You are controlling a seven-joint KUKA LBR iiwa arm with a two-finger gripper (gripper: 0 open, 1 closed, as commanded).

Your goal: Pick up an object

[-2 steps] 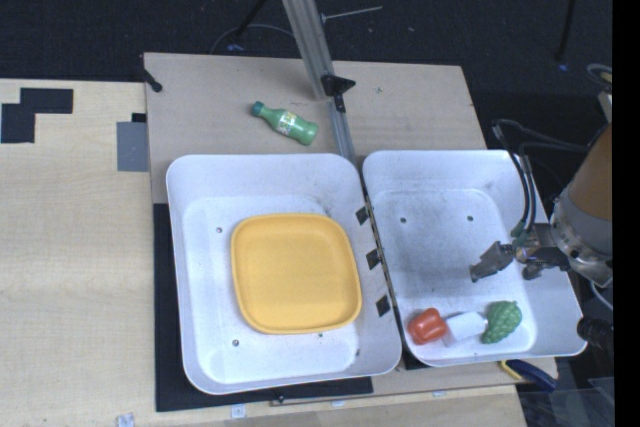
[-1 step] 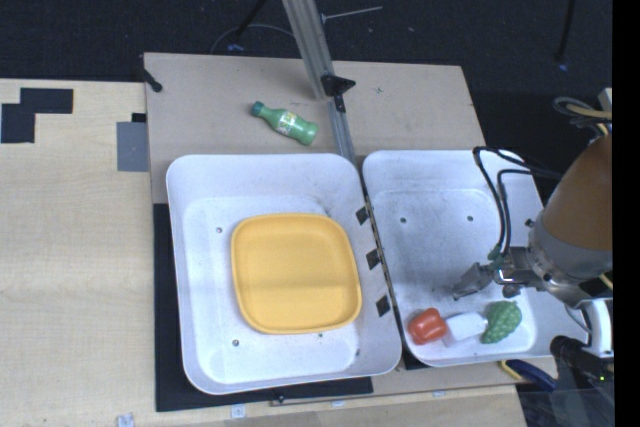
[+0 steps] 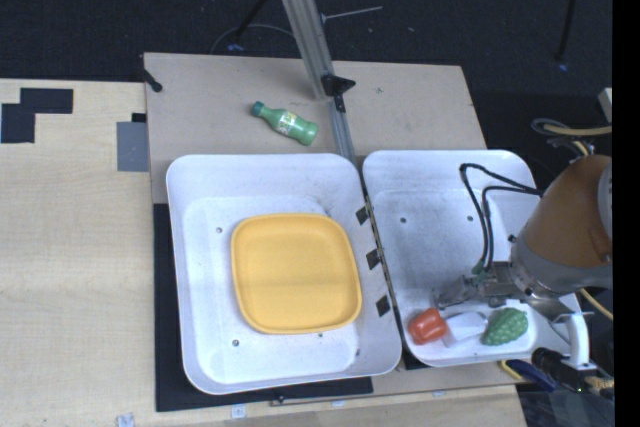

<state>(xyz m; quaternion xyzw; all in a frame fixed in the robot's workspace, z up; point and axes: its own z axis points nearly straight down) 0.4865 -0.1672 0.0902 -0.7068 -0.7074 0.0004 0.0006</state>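
Red pepper toy, lying near the front edge of the right bin just beside my pincer, looks light, smooth and slippery, so I'd pinch across its rounded middle; whether my pincer is clenched I cannot tell.

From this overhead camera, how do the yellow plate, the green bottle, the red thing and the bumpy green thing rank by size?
1. Yellow plate, by far the largest.
2. Green bottle.
3. Bumpy green object and red object: they look alike in size, so I won't rank them.
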